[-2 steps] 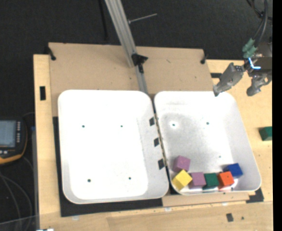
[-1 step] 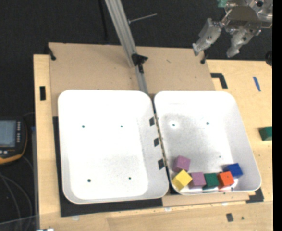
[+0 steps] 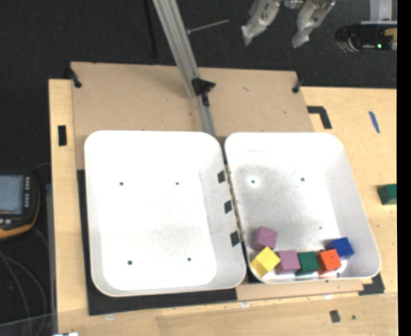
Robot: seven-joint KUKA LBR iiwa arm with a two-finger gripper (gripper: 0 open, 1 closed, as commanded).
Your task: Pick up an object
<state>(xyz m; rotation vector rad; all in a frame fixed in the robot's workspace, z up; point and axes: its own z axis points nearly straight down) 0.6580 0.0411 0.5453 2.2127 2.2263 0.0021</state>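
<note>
Along the lower edge of the right white plastic bin [image 3: 331, 152], small coloured blocks are clustered: a yellow cube [image 3: 266, 260], two purple cubes [image 3: 265, 238] [image 3: 289, 260], a green cube [image 3: 308, 262], an orange cube [image 3: 329, 260] and a blue cube [image 3: 341, 247]. The left white bin [image 3: 156, 208] is seen beside it. At the upper right of the frame, the two-finger metal gripper [image 3: 279, 35] is seen above the bench, jaws spread with nothing between them.

Stock count: bins and blocks
Two white bins [image 3: 156, 208]; six blocks: two purple [image 3: 265, 238], one yellow [image 3: 266, 260], one green [image 3: 308, 262], one orange [image 3: 329, 260], one blue [image 3: 341, 247].
</note>
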